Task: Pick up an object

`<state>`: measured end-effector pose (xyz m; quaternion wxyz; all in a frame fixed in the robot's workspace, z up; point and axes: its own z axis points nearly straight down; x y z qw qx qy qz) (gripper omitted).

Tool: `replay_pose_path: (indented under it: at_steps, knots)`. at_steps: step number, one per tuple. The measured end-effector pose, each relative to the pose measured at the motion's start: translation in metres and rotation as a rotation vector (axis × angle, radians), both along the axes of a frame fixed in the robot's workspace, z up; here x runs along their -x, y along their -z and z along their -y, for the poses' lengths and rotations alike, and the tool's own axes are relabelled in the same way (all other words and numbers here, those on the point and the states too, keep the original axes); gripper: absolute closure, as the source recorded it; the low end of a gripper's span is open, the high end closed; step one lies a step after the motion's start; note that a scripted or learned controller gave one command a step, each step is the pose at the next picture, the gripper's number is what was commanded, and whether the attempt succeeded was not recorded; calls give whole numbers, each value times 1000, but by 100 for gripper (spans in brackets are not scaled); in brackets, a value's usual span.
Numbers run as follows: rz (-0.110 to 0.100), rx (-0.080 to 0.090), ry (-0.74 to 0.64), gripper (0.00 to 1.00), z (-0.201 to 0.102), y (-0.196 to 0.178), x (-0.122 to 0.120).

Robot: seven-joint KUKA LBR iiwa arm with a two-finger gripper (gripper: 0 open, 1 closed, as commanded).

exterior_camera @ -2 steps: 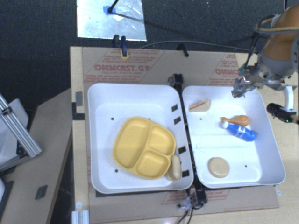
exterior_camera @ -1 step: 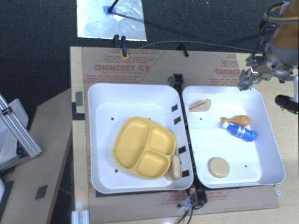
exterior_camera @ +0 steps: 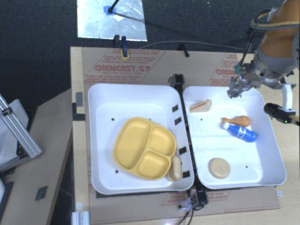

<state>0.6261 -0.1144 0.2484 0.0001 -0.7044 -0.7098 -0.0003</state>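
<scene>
My gripper [exterior_camera: 236,91] hangs over the far rim of the right bin [exterior_camera: 267,170], nothing visibly between its fingers. In that bin lie a sandwich wedge [exterior_camera: 200,106] to the gripper's lower left, a chicken drumstick [exterior_camera: 236,121] below it, a blue bottle [exterior_camera: 242,133] just under the drumstick, and a round tan cookie [exterior_camera: 219,168] near the front. The left bin [exterior_camera: 101,125] holds a yellow divided plate [exterior_camera: 145,147] with a pale bread roll [exterior_camera: 176,167] at its right front corner.
A black clamp bar [exterior_camera: 186,139] runs along the seam between the two bins. The arm's grey body and orange band [exterior_camera: 281,22] fill the upper right. A black bracket [exterior_camera: 280,111] sticks out by the right bin's right edge.
</scene>
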Motion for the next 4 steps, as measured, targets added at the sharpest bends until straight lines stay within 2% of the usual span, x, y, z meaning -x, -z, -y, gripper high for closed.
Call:
replay_pose_path:
  at_steps: [1,3,4]
  knots:
    - [-1,-1,-1,100,-51,15,15]
    - [0,-1,-2,100,-167,18,38]
    - [-1,0,0,100,-218,30,61]
